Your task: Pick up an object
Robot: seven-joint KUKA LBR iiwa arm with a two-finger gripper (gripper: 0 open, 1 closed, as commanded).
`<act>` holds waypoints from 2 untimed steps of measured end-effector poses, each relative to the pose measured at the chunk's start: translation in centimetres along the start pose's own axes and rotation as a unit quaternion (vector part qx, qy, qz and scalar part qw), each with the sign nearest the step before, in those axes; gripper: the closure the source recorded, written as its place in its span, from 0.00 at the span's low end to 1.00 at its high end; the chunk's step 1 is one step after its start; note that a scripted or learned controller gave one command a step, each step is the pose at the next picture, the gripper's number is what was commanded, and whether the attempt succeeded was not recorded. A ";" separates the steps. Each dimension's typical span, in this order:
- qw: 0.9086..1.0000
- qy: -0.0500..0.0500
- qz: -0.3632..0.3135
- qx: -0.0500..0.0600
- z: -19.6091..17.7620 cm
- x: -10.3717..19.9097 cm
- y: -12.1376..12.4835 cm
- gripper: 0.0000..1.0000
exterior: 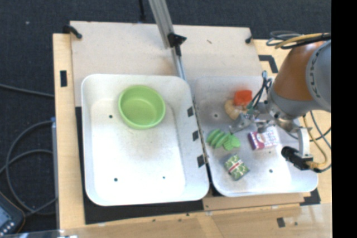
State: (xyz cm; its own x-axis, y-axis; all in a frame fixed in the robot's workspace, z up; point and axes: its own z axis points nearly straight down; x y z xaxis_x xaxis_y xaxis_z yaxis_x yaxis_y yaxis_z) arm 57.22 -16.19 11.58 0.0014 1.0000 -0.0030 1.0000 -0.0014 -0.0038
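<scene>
A wooden bench (64, 120) carries two shallow white bins side by side. The left bin (139, 175) holds a light green bowl (141, 107), sitting upright toward its upper middle. The right bin (279, 178) holds the small loose items. Near its top sits an orange-red block (243, 97), and just beside it to the lower left, apparently touching, lies a tan rounded piece (232, 107). Below these, near the bin's left wall, lies a green ridged object (223, 140), and below that, a little apart, a small green box with a red and white label (236, 166), tilted on the bin floor. To the right of the green ridged object lies a purple and white packet (262, 139). The arm (301, 78), grey with an orange band, reaches in from the right and hangs over the upper right part of the right bin. Its hand (250, 119) sits low among the items, between the tan piece and the purple packet, with thin metal parts pointing left toward the green ridged object. How far the hand is open cannot be told, and nothing can be seen gripped in it. A slanted metal pole (159, 5) rises from the bench's back edge.
</scene>
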 end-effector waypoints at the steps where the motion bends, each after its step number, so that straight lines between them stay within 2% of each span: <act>1: 1.000 -0.003 0.000 -0.009 1.0 -0.3 0.4 0.00; 2: 1.000 -0.001 0.003 -0.008 0.1 -0.3 0.3 1.00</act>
State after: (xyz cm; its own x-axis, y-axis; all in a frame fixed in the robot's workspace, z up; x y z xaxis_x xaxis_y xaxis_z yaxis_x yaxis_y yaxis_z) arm 57.56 -16.49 11.51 0.0068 1.0000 -0.0050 0.9999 -0.0067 0.0127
